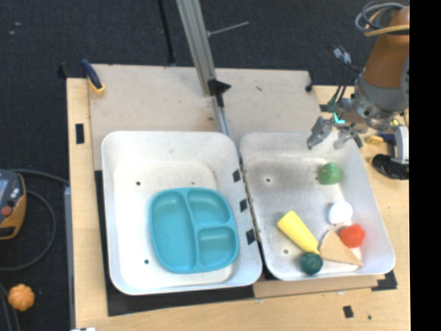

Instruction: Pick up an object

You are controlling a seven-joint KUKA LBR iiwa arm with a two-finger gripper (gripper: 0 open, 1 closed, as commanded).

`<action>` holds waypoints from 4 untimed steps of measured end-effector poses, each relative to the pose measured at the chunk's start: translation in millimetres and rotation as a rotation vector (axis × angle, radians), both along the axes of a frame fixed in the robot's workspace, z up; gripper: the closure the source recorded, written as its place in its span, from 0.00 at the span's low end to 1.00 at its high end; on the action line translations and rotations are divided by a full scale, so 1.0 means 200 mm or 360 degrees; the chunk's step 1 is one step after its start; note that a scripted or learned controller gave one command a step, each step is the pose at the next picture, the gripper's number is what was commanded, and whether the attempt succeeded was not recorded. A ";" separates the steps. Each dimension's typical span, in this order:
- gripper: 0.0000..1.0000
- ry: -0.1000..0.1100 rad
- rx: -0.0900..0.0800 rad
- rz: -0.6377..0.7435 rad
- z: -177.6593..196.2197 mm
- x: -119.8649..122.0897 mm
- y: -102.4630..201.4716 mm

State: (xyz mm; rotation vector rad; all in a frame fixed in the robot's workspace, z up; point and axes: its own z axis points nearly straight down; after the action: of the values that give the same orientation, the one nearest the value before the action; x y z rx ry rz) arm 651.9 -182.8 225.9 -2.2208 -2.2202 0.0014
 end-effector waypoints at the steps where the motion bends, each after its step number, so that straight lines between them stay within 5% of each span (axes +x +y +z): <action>1: 0.00 -0.0006 -0.0001 0.0001 0.01 0.00 0.00; 4: 0.00 0.0000 -0.0003 0.0007 -0.63 0.05 0.03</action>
State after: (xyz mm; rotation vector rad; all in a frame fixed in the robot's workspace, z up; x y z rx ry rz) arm 661.6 -176.3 99.4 -2.2167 -2.2263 0.0036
